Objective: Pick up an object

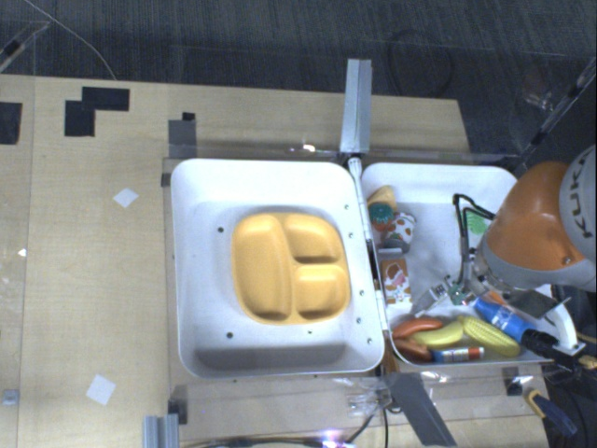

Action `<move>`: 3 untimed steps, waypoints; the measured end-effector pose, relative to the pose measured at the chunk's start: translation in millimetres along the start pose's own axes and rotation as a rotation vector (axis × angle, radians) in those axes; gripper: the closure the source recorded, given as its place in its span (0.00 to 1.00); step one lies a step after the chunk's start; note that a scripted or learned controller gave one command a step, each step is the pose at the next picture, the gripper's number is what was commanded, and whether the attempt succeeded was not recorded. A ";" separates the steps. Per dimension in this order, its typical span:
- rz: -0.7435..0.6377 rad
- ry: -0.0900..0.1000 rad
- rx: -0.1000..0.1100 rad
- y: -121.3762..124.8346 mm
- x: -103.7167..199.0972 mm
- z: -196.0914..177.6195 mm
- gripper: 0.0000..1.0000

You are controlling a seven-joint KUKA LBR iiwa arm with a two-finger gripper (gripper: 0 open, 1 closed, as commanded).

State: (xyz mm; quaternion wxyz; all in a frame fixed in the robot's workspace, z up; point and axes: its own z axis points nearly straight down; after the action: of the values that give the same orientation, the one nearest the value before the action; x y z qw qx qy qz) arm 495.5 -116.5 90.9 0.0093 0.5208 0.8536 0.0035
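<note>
Two shallow white bins sit side by side on the pale wooden surface (84,278). The left bin (201,250) carries a yellow divided tray (287,267), lying flat near its middle, with one long compartment on its left and two smaller ones on its right. The right bin (429,187) is crowded with small things. Along its left wall, from the far end toward the near one, lie a small tan-topped piece (381,196), a teal and red toy (383,217), a white patterned packet (399,230) and a white card with orange print (395,281). In the near corner a red-orange pepper-like piece (417,326) touches a yellow banana (448,335), a second yellow piece (492,335) lies just beside it, and a red and orange marker (457,354) rests against the bin's near wall. A blue bottle (502,317) lies tilted just right of these. A green-edged card (478,220) with a black wire loop stands near the bin's far right side. The arm (541,227) reaches in from the right, its orange band hanging over the right bin, and the claw (454,292) sits low among the clutter, just above the banana and beside the blue bottle. Whether the claw is released or clenched cannot be told here, since the arm's bulk covers much of it, and nothing can be seen held in it.
</note>
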 end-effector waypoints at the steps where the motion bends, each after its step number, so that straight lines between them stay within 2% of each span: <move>1: -0.504 0.001 0.004 -41.4 -71.1 1.0 0.00; 2: -0.320 0.007 0.006 8.8 -89.9 -52.9 0.00; 3: -0.348 0.010 0.006 8.1 -22.9 -81.3 0.00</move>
State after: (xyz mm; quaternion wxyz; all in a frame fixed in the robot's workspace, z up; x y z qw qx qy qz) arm 511.6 -132.8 172.6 0.0040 0.3651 0.9310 0.0016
